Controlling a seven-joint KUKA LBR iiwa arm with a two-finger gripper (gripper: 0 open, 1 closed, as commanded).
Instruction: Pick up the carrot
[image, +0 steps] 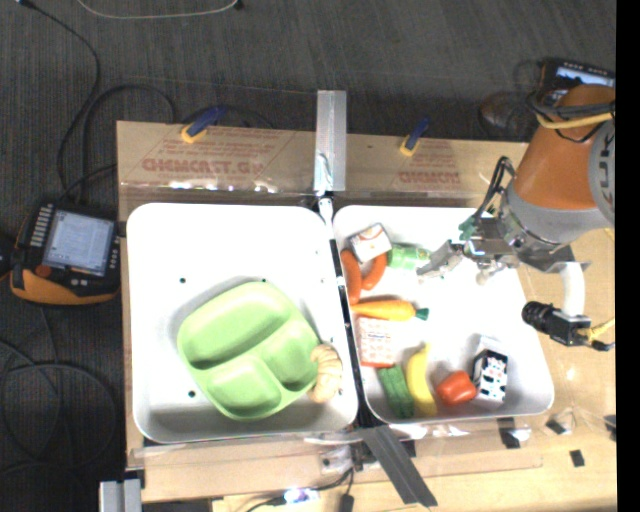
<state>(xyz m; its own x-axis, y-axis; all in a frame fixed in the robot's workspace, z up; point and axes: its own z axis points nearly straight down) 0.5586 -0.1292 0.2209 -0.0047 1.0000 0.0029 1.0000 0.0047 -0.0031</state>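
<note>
The carrot (388, 310) is orange with a green stem end pointing right. It lies flat in the left half of the right bin (520, 320), just right of the divider between the bins. My gripper (462, 266) hangs over the upper middle of that bin, up and to the right of the carrot and apart from it. Its fingers (438, 263) are spread open and there is nothing between them.
Around the carrot lie a small carton (370, 243), a green item (405, 257), an orange-red piece (350, 275), a flat red-and-white box (375, 343), a banana (420, 375), a cucumber (395, 390), a red vegetable (455, 388) and a black-and-white carton (490, 372). The left bin holds a green divided plate (250, 345) and a beige item (325, 370).
</note>
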